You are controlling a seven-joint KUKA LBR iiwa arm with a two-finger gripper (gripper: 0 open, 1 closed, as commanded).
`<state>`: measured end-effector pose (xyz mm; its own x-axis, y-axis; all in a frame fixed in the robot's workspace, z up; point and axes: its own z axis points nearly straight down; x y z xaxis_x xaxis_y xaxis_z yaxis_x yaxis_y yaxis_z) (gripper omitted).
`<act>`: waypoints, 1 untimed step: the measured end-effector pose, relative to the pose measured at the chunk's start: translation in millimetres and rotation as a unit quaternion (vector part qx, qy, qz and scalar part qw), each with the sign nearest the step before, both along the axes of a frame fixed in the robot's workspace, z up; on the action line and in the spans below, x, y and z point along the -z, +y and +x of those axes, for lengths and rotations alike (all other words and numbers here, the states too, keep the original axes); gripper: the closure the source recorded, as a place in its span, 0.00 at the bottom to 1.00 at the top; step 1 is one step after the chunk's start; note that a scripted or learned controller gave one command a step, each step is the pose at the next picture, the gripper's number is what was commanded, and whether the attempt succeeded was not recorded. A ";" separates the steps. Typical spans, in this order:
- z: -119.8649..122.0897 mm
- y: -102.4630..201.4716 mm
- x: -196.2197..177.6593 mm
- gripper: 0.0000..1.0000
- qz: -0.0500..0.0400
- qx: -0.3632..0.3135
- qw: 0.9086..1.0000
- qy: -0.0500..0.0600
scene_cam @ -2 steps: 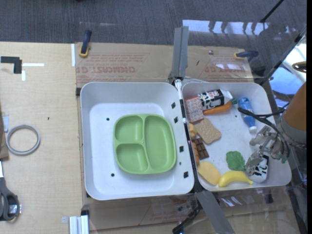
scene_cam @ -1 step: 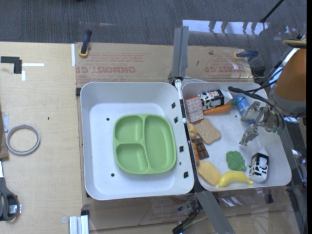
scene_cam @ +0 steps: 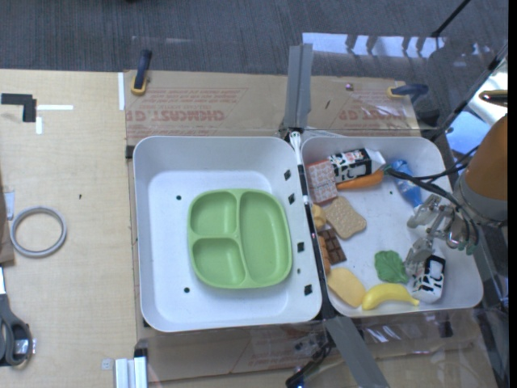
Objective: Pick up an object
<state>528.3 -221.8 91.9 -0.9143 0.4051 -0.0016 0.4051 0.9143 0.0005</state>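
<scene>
Matt green plastic plate (scene_cam: 240, 238); glossy bins (scene_cam: 153, 217) (white plastic).

Left bin (scene_cam: 153, 241), white, with a green three-part plate (scene_cam: 266, 233) lying flat in its middle. Grey tape ring (scene_cam: 37, 211) well to the left on the wooden bench (scene_cam: 65, 314). Brown cardboard (scene_cam: 202, 107) behind the bin, held at its left corner by an orange clamp (scene_cam: 143, 71) and at the right by a blue clamp (scene_cam: 408, 91). Upright grey post (scene_cam: 299, 87) between them. Dark carpet (scene_cam: 202, 14) beyond.
</scene>
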 end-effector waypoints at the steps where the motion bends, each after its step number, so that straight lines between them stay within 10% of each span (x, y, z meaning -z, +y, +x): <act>1: -33.8 0.6 -0.1 0.00 0.000 0.053 0.999 0.000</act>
